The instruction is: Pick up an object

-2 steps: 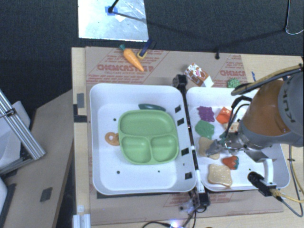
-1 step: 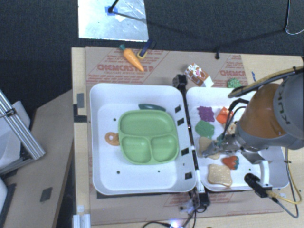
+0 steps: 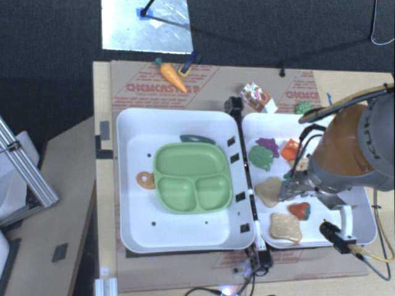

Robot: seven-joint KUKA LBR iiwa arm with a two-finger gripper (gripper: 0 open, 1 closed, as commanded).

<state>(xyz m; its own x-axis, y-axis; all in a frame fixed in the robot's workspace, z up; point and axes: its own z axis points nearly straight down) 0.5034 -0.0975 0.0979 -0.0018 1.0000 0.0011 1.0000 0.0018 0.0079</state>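
My gripper (image 3: 289,190) hangs low over the right bin (image 3: 364,230), beside a tan flat piece (image 3: 268,191) at the bin's left side. A red strawberry-like toy (image 3: 300,210) lies just below and right of the gripper. A slice of toast (image 3: 285,227) sits near the bin's front. Further back in this bin are a green broccoli-like toy (image 3: 260,156), a purple grape-like toy (image 3: 268,144) and an orange piece (image 3: 290,149). The grey and orange arm covers the bin's right part.
The left bin (image 3: 133,134) holds a green divided tray (image 3: 188,176), a small orange ring (image 3: 145,180) and a dark green item (image 3: 197,139) behind the tray. Behind the bins lie a carrot (image 3: 172,76), a small snack box (image 3: 256,97) and a green toy (image 3: 302,108).
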